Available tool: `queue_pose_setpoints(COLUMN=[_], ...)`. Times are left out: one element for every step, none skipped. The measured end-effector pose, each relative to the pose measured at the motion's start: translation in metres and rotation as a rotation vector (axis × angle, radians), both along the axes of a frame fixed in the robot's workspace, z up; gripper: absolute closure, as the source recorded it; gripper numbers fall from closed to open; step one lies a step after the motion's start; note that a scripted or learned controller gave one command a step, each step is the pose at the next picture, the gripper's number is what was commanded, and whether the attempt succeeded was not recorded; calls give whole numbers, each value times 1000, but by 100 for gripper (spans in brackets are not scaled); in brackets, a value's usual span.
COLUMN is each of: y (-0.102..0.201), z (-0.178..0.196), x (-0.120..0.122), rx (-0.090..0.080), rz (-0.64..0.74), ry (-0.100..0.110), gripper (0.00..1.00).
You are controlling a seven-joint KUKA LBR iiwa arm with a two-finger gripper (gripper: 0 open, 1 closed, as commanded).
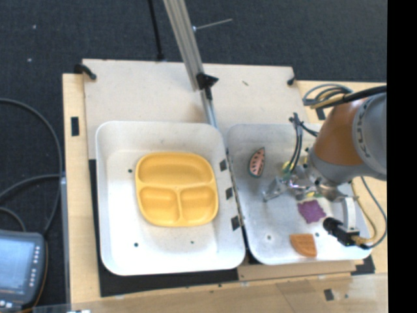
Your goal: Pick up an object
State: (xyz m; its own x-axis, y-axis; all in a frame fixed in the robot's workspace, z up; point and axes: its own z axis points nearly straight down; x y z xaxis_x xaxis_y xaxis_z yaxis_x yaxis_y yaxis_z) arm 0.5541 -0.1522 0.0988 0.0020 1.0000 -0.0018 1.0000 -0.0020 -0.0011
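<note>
The claw (272, 191), grip state unclear, hangs between watermelon slice (257, 162) and purple piece (311, 210).

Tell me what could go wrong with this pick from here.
The gripper sits over bare floor of the right bin, between the watermelon slice and the purple piece, so closing here would likely grab nothing. The purple piece lies close under the wrist, so the arm could shove it. The orange piece lies near the bin's front wall, awkward to grip.

Yellow divided tray (176, 188) in left bin (111, 142); grey screen device (19, 261), perhaps pendant, bottom-left on floor.
</note>
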Motion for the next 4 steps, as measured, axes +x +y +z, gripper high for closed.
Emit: queue_pose_setpoints(y=[-1,3,0,-1], z=[13,70,114,157], x=[1,-4,-4,-2], rx=[0,0,0,0], rz=[-5,4,4,5], ry=[-6,-8,-8,-8], gripper=[100,100,100,100])
